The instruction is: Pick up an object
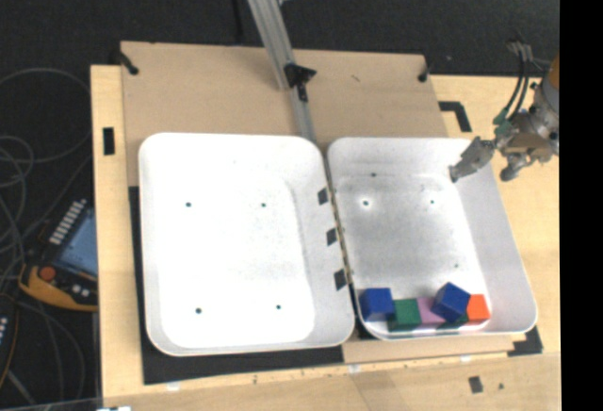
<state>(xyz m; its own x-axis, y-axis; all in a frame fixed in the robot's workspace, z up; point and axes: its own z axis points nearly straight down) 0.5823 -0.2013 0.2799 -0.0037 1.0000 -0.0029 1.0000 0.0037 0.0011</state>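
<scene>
Several small blocks lie along the near wall of the right bin (415, 211): a blue cube (377, 302), a green cube (406, 313), a pink block (431, 312), a second blue cube (453, 300) and an orange block (479, 307). My gripper (490, 166) hangs above the far right corner of that bin, well away from the blocks. It is open, its two fingers spread apart, and nothing is between them.
The left bin (236, 239) sits beside the right one, joined by small black clips at the shared edge. A slanted metal rail (273, 32) runs from the top down to the gap between the bins. Cables and a handheld pendant (66, 254) lie off the bench at left.
</scene>
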